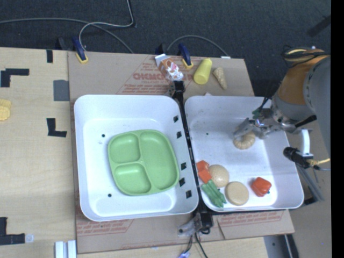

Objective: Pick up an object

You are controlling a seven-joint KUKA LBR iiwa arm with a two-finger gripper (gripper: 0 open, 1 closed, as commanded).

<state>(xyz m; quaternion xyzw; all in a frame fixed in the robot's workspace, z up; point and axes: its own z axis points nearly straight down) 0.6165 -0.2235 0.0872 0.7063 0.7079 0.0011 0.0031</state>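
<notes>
Cardboard (140, 79) underlies two white bins. Nearest, the right bin (285, 198) holds a red pepper (261, 186), bun (237, 193) and greens (214, 194) (left bin: green tray (142, 162)). Farther, the gripper (248, 129) hovers at a tan potato (244, 141); grip unclear.

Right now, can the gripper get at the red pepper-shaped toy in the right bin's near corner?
Probably yes. The red pepper-shaped toy lies apart from its neighbours in the right white bin, open from above, and the gripper sits in that bin by the beige lumpy toy.
</notes>
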